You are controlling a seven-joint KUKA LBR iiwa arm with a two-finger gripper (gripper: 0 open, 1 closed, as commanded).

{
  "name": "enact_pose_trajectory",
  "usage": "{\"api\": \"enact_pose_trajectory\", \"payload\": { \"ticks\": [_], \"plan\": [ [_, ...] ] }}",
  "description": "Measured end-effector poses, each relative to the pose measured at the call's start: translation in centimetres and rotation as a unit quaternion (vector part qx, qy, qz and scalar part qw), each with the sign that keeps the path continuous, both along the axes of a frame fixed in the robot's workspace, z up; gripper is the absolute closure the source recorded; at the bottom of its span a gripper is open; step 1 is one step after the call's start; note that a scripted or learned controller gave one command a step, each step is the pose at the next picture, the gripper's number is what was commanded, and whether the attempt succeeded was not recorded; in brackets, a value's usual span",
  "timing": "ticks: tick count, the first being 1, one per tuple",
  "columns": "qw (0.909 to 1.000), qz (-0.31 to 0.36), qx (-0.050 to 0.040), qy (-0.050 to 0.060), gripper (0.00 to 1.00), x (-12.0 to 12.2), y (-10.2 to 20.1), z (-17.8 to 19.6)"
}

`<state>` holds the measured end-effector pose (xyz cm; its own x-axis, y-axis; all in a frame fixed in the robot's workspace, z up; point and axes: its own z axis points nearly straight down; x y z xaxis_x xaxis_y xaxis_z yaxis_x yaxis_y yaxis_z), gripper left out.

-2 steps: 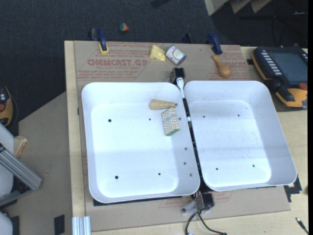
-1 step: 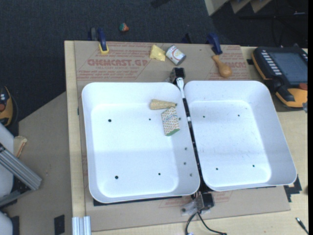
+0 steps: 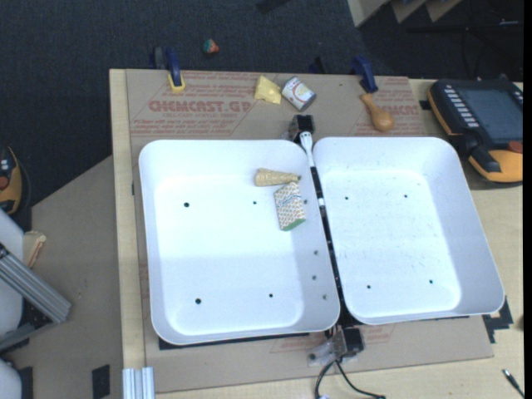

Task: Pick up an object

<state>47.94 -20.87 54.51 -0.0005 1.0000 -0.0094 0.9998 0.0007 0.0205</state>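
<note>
- Lying in the left bin (image 3: pixel 166 248), near its far right corner, is a tan cone-shaped piece (image 3: pixel 275 177), on its side with the tip toward the right bin (image 3: pixel 465 248).
- Touching it on the near side is a small patterned packet (image 3: pixel 289 206), close to the wall shared by the two bins, the side from which the arm reaches in.
- Whether the gripper is released or clenched cannot be told.
- Beyond the bins, on the brown board (image 3: pixel 208 106), lie a yellow chunk (image 3: pixel 268 91) and, just beside it, a small white box (image 3: pixel 298 93); an orange-brown piece (image 3: pixel 378 115) lies further right.
- Two blue clamps (image 3: pixel 174 69) hold the board's far edge.
- A handheld control pendant (image 3: pixel 486 123) rests at the far right.
</note>
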Motion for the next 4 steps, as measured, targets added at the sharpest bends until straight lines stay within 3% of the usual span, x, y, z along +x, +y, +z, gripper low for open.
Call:
{"api": "enact_pose_trajectory", "payload": {
  "ticks": [1,2,3,4],
  "plan": [
    [0.9998,0.003,0.0073,0.017,1.0,5.1,3.8,-15.1],
    [0.9998,0.002,0.0075,0.018,1.0,7.9,7.6,-29.6],
    [1.0,0.004,0.0039,0.0,1.0,11.0,12.6,-14.6],
    [0.9999,-0.002,0.0054,0.016,1.0,6.0,10.3,-24.4]
  ]
}}
